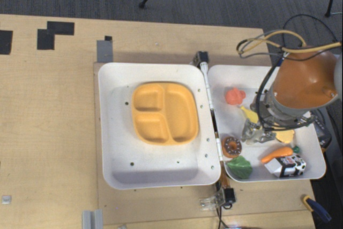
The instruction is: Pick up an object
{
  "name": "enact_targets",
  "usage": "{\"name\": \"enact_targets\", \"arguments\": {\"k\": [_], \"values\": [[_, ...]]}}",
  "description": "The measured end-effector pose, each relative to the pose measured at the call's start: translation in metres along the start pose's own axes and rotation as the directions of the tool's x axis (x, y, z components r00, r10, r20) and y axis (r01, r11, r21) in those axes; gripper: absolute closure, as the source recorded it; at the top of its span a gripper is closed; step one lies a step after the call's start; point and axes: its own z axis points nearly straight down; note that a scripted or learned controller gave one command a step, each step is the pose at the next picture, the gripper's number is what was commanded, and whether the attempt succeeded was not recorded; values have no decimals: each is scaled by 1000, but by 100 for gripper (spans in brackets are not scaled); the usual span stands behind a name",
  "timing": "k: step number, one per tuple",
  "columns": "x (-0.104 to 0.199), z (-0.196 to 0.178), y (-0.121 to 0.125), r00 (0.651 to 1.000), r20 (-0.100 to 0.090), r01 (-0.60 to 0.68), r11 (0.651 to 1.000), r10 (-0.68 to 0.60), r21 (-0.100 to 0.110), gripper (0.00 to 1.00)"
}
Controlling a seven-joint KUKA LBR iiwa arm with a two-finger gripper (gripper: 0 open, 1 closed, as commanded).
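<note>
Pincer (256,133) low in right bin (321,166), just right of the chocolate donut (232,146); spread or pressed together: cannot tell. Green toy (239,167) just below donut, orange carrot (277,154) right of it.

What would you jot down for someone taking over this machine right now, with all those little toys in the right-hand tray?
Hand: low in the right bin, among the toys; whether it is open or shut cannot be told, and nothing visibly sits in it.
Things: pink toy at the far side, brown donut and green toy near the divider, orange carrot and black-and-white box at the near side. Yellow divided plate lies in the left bin.
Done: no pick seen.
Left: grasp and lift one object.
</note>
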Motion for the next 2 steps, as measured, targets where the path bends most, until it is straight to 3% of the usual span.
{"name": "enact_targets", "arguments": {"k": [1,2], "values": [[0,0,0,1000,0,1,1000,-1,-1,0],[-2,-11,-1,1000,4,-4,1000,4,4,100]]}}
